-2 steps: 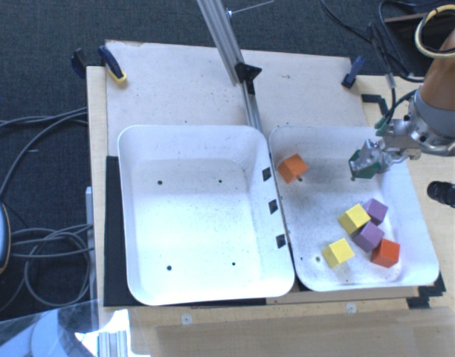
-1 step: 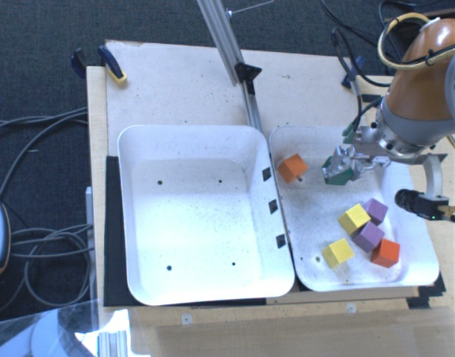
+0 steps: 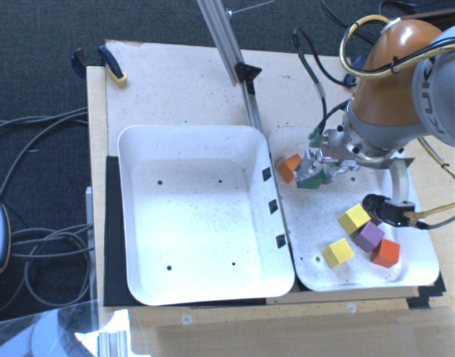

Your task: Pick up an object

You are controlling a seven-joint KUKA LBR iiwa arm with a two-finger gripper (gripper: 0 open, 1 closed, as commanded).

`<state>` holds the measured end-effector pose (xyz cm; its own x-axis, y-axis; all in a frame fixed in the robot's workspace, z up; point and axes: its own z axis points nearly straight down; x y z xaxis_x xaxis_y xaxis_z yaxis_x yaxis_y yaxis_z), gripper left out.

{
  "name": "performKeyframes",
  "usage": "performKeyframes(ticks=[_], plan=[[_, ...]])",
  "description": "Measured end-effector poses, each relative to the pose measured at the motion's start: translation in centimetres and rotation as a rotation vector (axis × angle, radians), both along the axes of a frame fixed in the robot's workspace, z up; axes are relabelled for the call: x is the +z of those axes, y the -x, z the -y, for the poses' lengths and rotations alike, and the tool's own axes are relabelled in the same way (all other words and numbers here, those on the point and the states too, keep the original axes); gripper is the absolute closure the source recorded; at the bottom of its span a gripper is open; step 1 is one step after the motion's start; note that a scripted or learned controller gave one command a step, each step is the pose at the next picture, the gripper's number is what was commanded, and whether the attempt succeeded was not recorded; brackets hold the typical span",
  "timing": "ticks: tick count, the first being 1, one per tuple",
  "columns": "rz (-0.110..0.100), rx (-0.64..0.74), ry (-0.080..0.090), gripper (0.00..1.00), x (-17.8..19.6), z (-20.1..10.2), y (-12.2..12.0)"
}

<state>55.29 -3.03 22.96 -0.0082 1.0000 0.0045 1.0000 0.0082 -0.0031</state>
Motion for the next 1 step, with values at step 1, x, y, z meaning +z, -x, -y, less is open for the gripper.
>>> performKeyframes(ticks=[1], plan=[[0.001, -0.001, 0.001, 1.00, 1.22, -5.32, 1.37]])
